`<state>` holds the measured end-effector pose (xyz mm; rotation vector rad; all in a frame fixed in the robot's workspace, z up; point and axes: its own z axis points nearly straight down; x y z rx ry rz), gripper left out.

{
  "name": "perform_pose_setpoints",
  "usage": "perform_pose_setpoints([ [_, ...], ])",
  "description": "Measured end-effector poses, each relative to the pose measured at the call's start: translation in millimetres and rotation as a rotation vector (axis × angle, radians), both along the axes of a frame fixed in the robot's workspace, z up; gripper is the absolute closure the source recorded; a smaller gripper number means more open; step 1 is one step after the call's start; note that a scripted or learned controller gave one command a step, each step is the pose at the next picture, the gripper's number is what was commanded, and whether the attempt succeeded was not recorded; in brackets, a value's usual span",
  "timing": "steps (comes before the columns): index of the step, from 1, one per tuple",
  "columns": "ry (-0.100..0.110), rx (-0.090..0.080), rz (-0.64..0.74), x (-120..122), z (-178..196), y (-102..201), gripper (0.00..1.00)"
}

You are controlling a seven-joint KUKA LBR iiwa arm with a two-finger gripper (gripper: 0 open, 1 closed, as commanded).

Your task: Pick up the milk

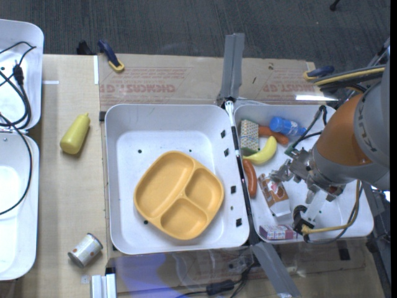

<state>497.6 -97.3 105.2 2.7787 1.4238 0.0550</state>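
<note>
You are looking down on a pale wooden table (68,185) with a flat brown cardboard sheet (167,79) along its far edge, and dark grey carpeted floor (186,11) beyond.

The grey arm (376,113) wears an orange band (black and yellow cables trail around it).
</note>
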Motion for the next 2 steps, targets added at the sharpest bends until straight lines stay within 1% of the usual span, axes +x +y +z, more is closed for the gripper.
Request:
perform_pose_setpoints([
  [1,-0.011,-0.001,0.001,5,12,0,1.0],
  [2,0.046,-0.004,0.229,-20,84,68,1.0],
])
